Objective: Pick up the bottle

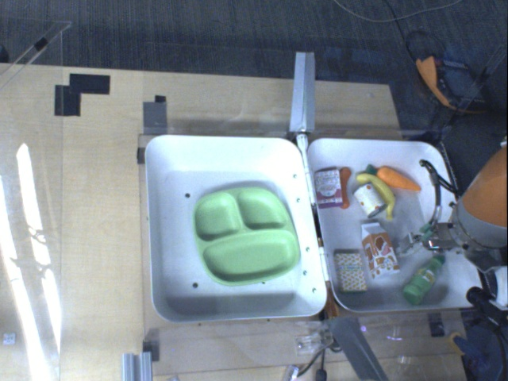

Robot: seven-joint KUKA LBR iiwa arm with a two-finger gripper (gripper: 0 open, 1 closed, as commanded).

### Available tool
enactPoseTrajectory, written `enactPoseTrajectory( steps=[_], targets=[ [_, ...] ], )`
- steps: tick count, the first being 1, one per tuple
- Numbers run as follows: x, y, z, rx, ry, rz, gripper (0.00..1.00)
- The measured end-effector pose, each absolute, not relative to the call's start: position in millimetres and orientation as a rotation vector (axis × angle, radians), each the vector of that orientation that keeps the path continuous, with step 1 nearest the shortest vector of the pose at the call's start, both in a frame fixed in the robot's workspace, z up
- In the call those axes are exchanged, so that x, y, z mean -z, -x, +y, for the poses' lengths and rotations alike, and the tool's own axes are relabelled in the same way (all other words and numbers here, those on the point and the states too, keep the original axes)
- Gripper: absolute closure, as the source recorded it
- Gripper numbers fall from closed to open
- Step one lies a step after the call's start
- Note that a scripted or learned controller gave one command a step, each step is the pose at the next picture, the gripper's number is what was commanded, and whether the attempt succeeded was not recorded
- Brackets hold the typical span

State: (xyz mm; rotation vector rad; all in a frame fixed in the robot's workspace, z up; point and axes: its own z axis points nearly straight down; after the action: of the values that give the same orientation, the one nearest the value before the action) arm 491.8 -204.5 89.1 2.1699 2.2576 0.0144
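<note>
A green sectioned tray (246,234) fills the left bin (171,213). In the right bin (353,298), the green bottle (422,280) lies tilted near the front wall. My gripper (419,240) hovers just above it; whether it's spread, I cannot tell.

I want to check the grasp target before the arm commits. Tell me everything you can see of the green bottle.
The green bottle looks like translucent green plastic, with a paler band around its middle and a narrower neck end. It lies on its side on the floor of the right bin, near the front right corner, neck pointing up-right toward the gripper, which is just above it. Contact between them cannot be judged. A small carton lies to its left, apart.
</note>
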Motion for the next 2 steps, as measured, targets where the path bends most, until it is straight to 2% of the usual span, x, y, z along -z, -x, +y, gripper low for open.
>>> enactPoseTrajectory(
  steps=[2],
  targets=[
    [-88.9, -491.5, -204.1, -0.015, -2.200, 2.231, 0.00]
  ],
)
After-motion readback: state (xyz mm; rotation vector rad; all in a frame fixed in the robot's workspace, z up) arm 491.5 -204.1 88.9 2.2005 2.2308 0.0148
